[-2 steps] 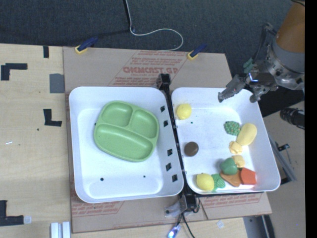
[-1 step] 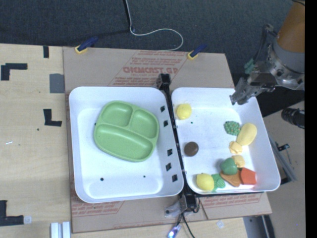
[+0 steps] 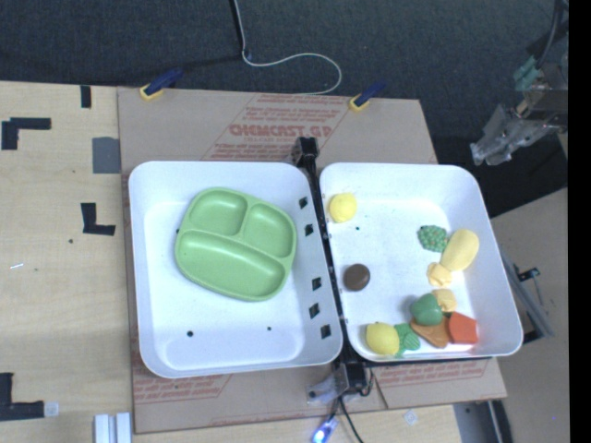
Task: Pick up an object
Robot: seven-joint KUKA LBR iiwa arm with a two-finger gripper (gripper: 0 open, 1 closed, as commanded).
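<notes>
Hand (image 3: 503, 141) up off the counter's far right corner, outside both bins, well apart from every item; blurred, grip state impossible to tell, nothing visibly held. Left bin (image 3: 148, 247): green divided plate (image 3: 236, 243) lying flat, near the middle. Right bin (image 3: 480, 201): yellow ball (image 3: 342, 207) at far left corner, just beside the divider; brown round piece (image 3: 356, 276) near left wall, mid-depth. Green bumpy piece (image 3: 431, 238) touching yellow oblong fruit (image 3: 458, 250) by the right wall. Cluster at near right corner: lemon (image 3: 382, 339), green round piece (image 3: 427, 309), orange block (image 3: 462, 329), packed close together. Cardboard sheet (image 3: 277, 127) under both bins.
</notes>
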